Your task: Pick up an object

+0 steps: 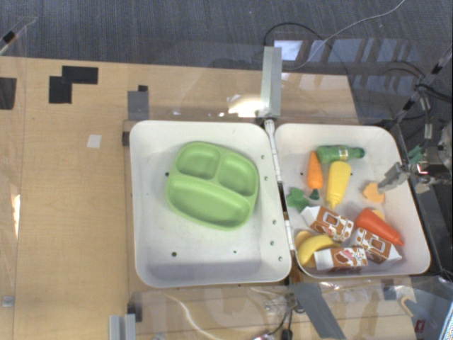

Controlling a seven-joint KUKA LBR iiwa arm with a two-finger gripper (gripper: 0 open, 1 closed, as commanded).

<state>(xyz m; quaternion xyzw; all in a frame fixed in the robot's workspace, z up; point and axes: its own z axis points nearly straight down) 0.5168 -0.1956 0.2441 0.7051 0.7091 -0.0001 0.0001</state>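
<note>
Gripper (391,178) sits at the right rim of the right bin (396,142), metal fingertip low over the bin's right side, just beside a small orange wedge (374,192); can't tell if the fingers are spread or closed, nothing visibly between them. Left to right: left bin (148,261) holds a green divided plate (212,184), wide bare white floor around it, most below. Centre divider, then the crowded right bin: green leafy piece (297,199) by the divider, yellow banana (311,246) at lower left, small orange carrot (314,170), green bottle (340,152) lying near the top wall, yellow corn-like piece (337,181), brown-white cartons (333,223) and (371,243), another carton (340,259) along the bottom wall, big orange carrot (379,225). Items touch and overlap at lower half; open floor only at upper right. Carton print too small to read.
</note>
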